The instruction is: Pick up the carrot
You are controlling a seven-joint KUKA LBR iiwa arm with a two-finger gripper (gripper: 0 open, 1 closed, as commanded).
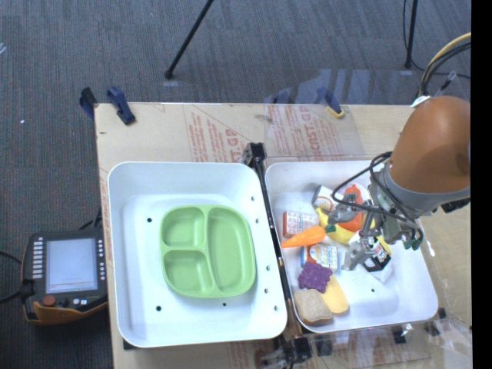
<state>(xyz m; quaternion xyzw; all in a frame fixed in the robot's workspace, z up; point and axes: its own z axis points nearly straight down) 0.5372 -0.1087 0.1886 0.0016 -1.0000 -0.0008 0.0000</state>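
A grey KUKA arm with a broad orange band point(434, 141) reaches in from the right over a plywood bench point(184, 133) that carries two shallow white plastic bins side by side. Its two-finger gripper point(361, 241) hangs low over the middle of the right-hand bin point(411, 302), amid a heap of toy food; whether its fingers are spread or closed cannot be told from this angle.

The small orange toy carrot point(304, 237) lies on its side in the right-hand bin, near the bin's left wall, its pointed tip facing left. It rests just to the left of the gripper, apart from the fingers. Above it stands a small white-and-red printed carton point(297, 222). Below it sit a purple plastic bunch of grapes point(314, 276), a tan slice of toy bread point(313, 307) and a pale yellow oval piece point(336, 296), all toward the bin's front left corner. A yellow toy piece point(336, 230) and a rounded orange-red toy point(353, 215) crowd close beside the gripper.

The left-hand bin point(134, 198) holds a light green plastic plate with three compartments point(207, 250), lying flat at its centre. A handheld control pendant with a grey screen point(65, 274) rests on the floor to the left of the bench.
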